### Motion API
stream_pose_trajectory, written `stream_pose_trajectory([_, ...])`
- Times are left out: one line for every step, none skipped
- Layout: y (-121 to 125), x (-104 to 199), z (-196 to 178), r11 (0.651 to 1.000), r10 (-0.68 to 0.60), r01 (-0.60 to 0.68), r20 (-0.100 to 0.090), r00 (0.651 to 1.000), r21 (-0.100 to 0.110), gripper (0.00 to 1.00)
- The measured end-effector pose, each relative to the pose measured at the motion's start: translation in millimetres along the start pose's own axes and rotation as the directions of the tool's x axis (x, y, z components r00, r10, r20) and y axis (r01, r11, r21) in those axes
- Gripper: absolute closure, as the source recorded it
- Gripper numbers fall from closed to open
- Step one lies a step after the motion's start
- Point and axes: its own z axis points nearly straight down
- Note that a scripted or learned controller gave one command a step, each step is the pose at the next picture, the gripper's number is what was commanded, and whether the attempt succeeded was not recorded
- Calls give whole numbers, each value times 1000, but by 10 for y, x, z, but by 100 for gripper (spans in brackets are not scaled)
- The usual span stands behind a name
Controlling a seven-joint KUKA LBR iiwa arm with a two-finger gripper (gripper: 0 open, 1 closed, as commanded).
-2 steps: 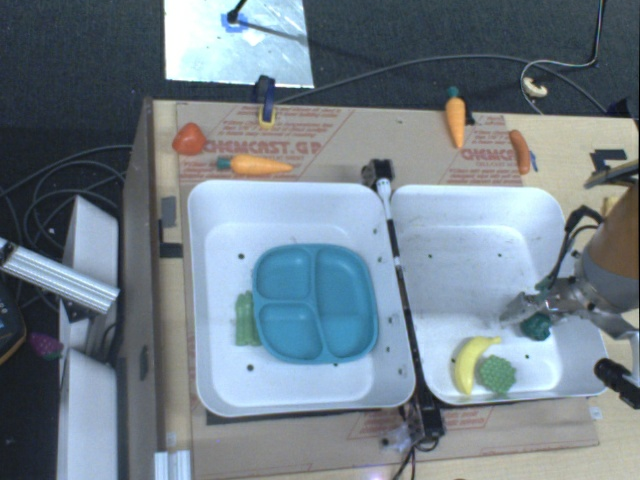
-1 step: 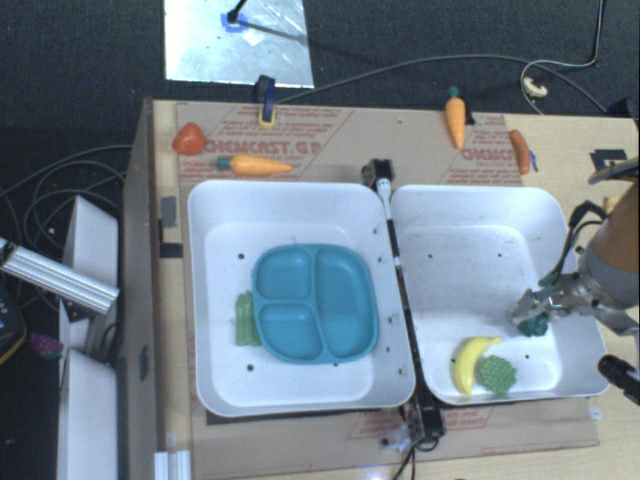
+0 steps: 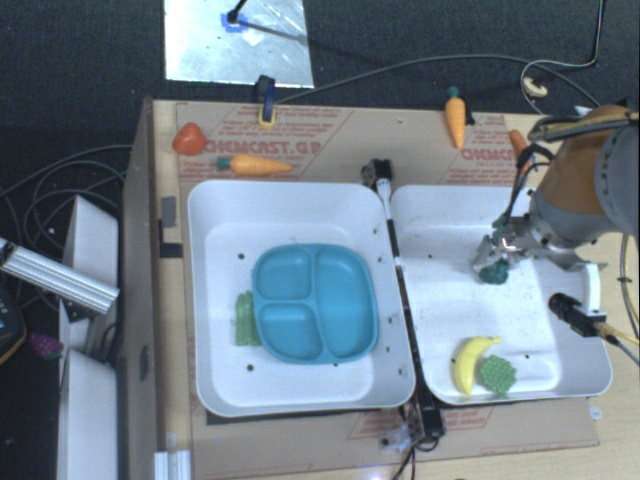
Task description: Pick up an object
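My gripper (image 3: 494, 255) is low in the right bin (image 3: 440, 218), near its middle. It sits right over a small teal object (image 3: 494, 274) that lies on the bin floor, touching or nearly touching it. A yellow banana (image 3: 471, 362) and a bumpy green piece (image 3: 498, 373) lie together near the right bin's front edge. The left bin (image 3: 215, 213) holds a blue divided plate (image 3: 315, 303) with a light green item (image 3: 245, 320) against the plate's left side.
The grey arm (image 3: 590, 193) reaches in over the right bin's right rim. On the cardboard behind the bins lie a red toy (image 3: 189, 139), a carrot (image 3: 255, 165), a second carrot (image 3: 456, 120) and a clamp (image 3: 266, 100). A black divider (image 3: 395, 258) separates the bins.
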Motion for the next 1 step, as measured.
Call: stream_pose_trajectory([312,568,-831,1000,-1,1,-1,1000,3,100])
